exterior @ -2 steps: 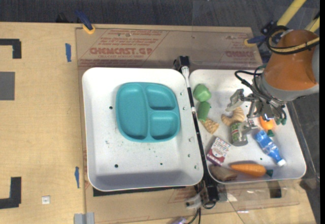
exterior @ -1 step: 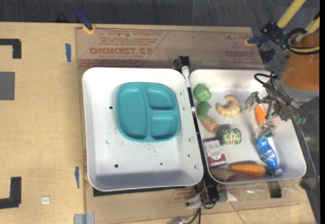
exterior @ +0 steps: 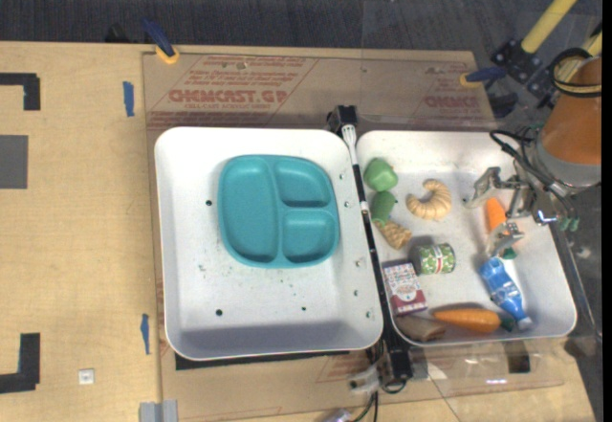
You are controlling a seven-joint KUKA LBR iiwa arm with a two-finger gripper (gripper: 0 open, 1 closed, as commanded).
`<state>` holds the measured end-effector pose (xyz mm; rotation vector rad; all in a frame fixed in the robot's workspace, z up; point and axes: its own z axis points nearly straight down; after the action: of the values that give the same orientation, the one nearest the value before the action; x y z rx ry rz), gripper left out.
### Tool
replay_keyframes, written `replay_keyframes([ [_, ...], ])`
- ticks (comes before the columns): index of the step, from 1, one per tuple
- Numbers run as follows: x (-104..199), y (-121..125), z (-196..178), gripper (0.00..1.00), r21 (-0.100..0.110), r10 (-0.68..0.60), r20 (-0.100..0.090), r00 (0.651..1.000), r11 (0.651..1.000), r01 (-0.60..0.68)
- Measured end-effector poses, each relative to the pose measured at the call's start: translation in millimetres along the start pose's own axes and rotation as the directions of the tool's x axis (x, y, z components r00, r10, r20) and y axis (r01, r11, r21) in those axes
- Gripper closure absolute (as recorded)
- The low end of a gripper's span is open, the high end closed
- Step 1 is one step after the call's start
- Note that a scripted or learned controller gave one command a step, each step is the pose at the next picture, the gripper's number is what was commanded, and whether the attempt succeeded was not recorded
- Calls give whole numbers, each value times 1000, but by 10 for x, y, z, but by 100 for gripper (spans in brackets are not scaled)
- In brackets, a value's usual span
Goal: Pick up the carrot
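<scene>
— Where does the gripper (exterior: 497,211) stand?
— Over the right bin (exterior: 557,269), near its far right side. Its two fingers (exterior: 486,184) pinch the carrot (exterior: 493,216), one at each end of it.
— So the carrot sits right between them?
— Yes, small and orange, in the gap.
— What lies around the fingers?
— The croissant (exterior: 429,199) is left of them, the blue tube (exterior: 502,287) just in front, the green can (exterior: 433,257) in front and to the left. A long orange piece (exterior: 466,319) lies well in front, by the bin's near wall.
— And the teal plate (exterior: 279,210)?
— Far to their left, in the left bin (exterior: 182,248).
</scene>
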<state>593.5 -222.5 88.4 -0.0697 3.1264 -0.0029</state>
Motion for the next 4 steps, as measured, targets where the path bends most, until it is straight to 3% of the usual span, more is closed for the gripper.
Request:
replay_keyframes([
  [1, -52, 4, -151, 100, 4, -1, 16, 1000, 1000, 1],
  [2, -47, 6, -140, 0, 4, -1, 14, 1000, 1000, 1],
  [3, -74, -6, 4, 0, 0, 173, -2, 985, 985, -173],
  [4, -123, -10, -147, 100, 3, 172, 15, 985, 985, -172],
])
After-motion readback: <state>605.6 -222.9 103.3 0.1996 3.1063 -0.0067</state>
